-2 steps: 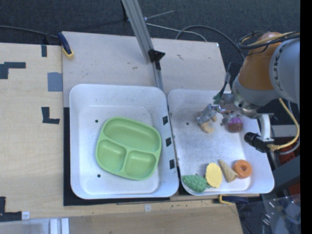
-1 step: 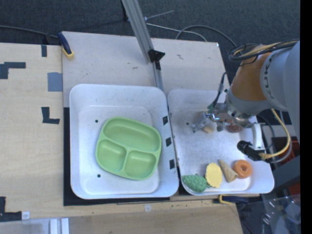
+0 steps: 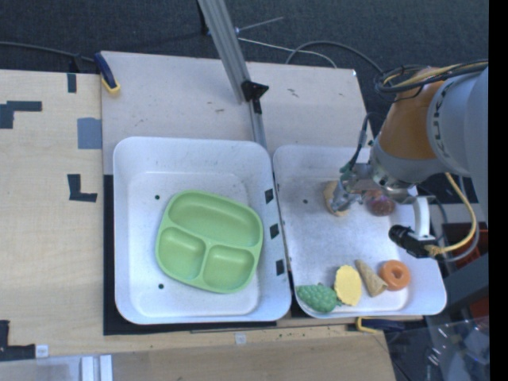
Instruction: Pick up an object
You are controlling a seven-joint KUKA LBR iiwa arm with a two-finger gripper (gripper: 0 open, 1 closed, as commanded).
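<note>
Right bin, contents: tan lump near its middle, gripper directly over it; whether the fingers are clenched cannot be told. Reddish piece just beside the lump. Lump likely light, rigid toy food; grip across its narrow width.

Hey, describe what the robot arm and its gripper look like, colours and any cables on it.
The arm is bulky, rounded and grey, with an orange band above the wrist. Yellowish cables loop around it beside thin dark ones. The gripper is small, metallic grey, and a black fitting sticks out below the wrist.
</note>
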